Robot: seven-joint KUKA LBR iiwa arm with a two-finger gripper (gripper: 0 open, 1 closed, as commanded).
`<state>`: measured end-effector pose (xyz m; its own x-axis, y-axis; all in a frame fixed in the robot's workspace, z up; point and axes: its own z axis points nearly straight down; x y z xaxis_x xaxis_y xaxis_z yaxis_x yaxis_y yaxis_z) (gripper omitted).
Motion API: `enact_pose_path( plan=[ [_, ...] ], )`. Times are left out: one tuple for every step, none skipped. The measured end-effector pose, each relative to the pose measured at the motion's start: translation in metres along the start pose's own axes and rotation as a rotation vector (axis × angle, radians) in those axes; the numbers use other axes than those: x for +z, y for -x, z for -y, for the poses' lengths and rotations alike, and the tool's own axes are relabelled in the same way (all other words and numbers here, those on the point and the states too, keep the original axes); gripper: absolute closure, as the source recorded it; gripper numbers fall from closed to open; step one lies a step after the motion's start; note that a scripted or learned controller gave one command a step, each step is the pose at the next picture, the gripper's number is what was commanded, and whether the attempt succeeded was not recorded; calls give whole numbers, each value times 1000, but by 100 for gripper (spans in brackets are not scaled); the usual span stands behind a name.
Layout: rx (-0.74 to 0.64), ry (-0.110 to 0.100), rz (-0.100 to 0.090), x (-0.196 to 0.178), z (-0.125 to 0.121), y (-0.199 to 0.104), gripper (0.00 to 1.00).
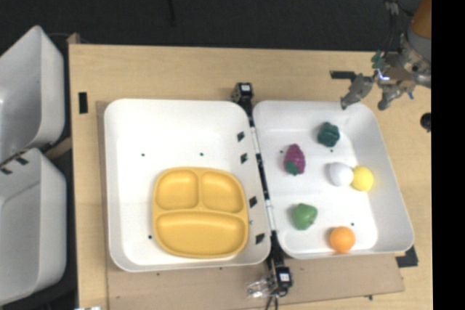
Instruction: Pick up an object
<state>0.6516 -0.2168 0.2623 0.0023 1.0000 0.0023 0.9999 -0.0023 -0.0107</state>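
Two shallow white bins sit side by side on the tan surface (174, 72). The left bin (131, 127) holds a yellow divided plate (200, 213) with three compartments, lying in its lower half. The right bin (378, 149) holds six small items: a dark green piece (328, 134) near its upper middle, a purple and green piece (293, 159) left of centre, a white ball (338, 174) touching a yellow ball (362, 178) at centre right, a green pepper-like piece (304, 215) lower down, and an orange ball (341, 239) near the bottom edge. The gripper (369, 96) hangs at the upper right of the frame, just above the top rim of the right bin, over the surface rather than over the items. Its two fingers (354, 94) point downward and stand apart, with nothing between them. The nearest item to them is the dark green piece, below and slightly left, well clear of the fingers. White moulded shapes (25, 156) sit along the left edge of the frame.
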Motion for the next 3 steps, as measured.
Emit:
enact_pose_path(
  plan=[
    [-4,10,3,-7,-2,-1,0],
    [-1,5,4,42,7,2,0],
    [0,6,4,90,10,11,0]
  ],
)
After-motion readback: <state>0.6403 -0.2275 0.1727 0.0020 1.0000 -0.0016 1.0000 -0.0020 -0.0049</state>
